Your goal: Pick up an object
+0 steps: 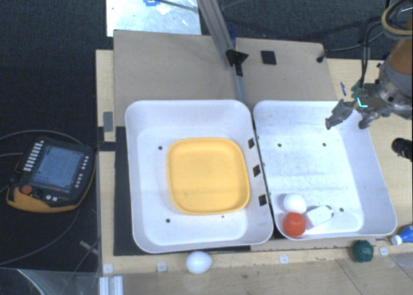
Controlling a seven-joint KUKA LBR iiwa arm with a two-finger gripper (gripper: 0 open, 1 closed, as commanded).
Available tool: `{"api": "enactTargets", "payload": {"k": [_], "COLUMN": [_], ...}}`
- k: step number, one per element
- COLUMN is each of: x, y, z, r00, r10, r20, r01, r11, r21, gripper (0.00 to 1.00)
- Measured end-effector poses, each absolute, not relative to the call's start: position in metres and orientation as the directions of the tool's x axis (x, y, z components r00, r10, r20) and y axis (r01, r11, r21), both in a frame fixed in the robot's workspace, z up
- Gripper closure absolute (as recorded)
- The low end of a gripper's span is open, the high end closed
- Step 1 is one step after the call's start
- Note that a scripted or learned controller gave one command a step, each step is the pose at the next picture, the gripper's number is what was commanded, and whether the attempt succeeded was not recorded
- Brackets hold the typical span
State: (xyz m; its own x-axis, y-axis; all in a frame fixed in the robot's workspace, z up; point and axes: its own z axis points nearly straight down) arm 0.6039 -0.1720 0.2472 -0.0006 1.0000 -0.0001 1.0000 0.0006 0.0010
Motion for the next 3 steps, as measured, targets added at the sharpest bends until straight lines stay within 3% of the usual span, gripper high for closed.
{"api": "enactTargets", "payload": {"k": [1, 3], "x": [0.604, 0.601], "y": [-0.172, -0.181], "z": [0.247, 0.142], "r00": [-0.001, 0.000], "r10": [1.000, 1.000], "r20": [0.000, 0.000], "r01": [1.000, 1.000], "r11": [0.001, 0.000], "r21": [0.001, -0.003], "gripper": [0.00, 0.00]}}
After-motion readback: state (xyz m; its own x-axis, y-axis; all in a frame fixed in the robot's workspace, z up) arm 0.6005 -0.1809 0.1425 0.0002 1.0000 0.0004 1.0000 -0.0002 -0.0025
